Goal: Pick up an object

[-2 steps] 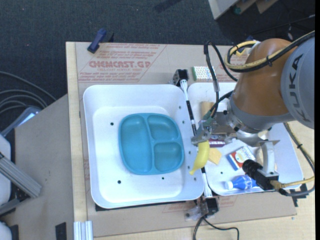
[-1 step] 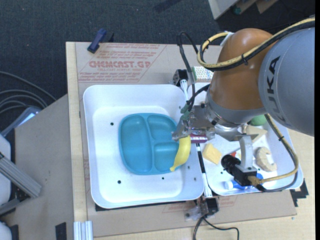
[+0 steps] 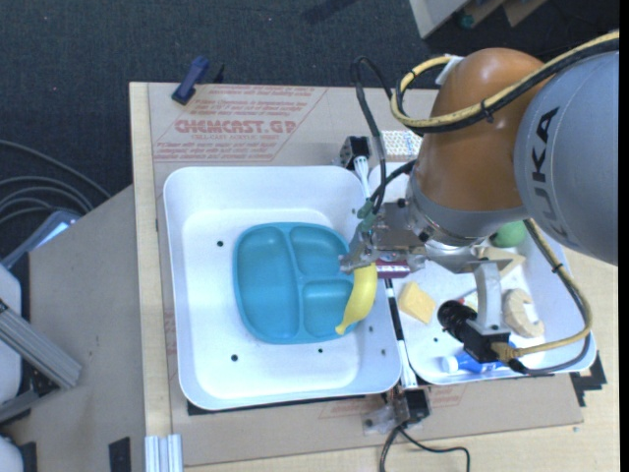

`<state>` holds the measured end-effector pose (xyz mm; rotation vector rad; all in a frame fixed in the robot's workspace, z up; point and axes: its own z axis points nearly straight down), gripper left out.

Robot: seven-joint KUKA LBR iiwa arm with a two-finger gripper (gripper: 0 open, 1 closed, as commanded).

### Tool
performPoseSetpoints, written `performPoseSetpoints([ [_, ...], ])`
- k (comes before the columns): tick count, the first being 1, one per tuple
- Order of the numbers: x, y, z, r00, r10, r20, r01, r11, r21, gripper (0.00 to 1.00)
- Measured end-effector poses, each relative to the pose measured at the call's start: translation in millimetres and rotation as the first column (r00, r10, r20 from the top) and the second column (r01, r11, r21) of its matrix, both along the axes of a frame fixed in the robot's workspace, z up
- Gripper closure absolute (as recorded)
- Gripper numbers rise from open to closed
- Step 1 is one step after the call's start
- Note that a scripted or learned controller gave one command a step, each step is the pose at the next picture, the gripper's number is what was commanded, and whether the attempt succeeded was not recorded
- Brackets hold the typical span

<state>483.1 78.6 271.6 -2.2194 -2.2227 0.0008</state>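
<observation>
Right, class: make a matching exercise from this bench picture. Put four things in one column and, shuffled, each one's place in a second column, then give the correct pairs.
Things
1. blue divided plate
2. banana
3. yellow wedge
4. blue clip

Places
A. on the brown board beyond the bins
B. in the right bin, near the divide
C. flat in the middle of the left bin
D. at the plate's right edge, below the gripper

Pairs: 1-C, 2-D, 3-B, 4-A
</observation>
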Motion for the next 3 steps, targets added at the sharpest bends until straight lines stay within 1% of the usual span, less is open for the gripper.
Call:
performPoseSetpoints([
  [1, -4, -17, -10, 1.0, -0.002, -0.003, 0.002, 1.0, 0.0, 1.0],
  [2, -4, 17, -23, 1.0, -0.001, -0.004, 0.001, 1.0, 0.001, 1.0],
  [3, -4, 88, -23, 1.0, 0.0, 0.0, 0.0, 1.0, 0.001, 1.0],
])
